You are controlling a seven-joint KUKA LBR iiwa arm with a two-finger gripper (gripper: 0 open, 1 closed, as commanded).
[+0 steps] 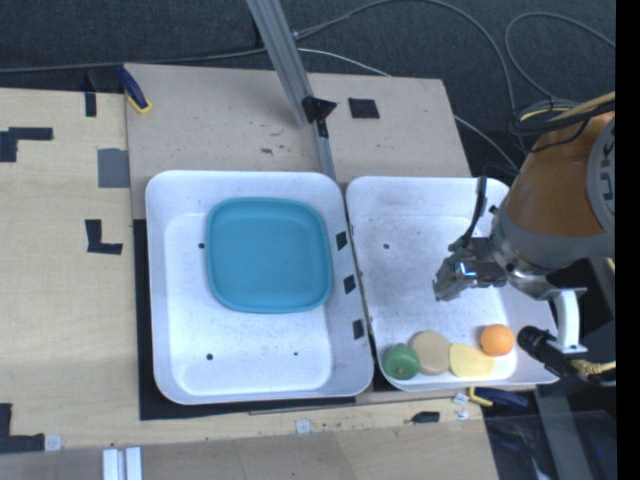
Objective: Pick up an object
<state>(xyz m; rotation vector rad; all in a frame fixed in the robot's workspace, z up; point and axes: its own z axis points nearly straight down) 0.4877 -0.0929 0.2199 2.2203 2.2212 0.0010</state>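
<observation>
Item: pick-up task, status not yet accomplished. Nothing is visibly lifted; every candidate object lies in the right bin [400, 208], so the approach, the grasp and the lift all appear to remain.

Hand [452, 280]: dark, poised over the bare middle of the right bin's floor, carried by the grey arm [560, 208] with its orange band, which enters from the right and bends down and leftward. Whether the hand is released or clenched cannot be told from this slanted view; nothing is seen in it.

Objects, located from the hand:
- Orange ball [496, 340]: below and to the right of the hand, near, at the bin's near edge.
- Yellow piece [470, 361]: below the hand, just beside the orange ball.
- Beige round piece [432, 351]: below the hand, slightly left, touching or nearly touching the yellow piece.
- Green round piece [401, 361]: below and left of the hand, in the bin's near-left corner, just beside the beige piece.
- Blue plate [268, 255]: well to the left of the hand, lying flat in the left bin [170, 298].

Judgement: the four small pieces form a tight row along the near wall, apart from the hand; the hand would have to travel toward that wall and descend before any grasp.

Support: both bins rest side by side on the desk [60, 268].
</observation>
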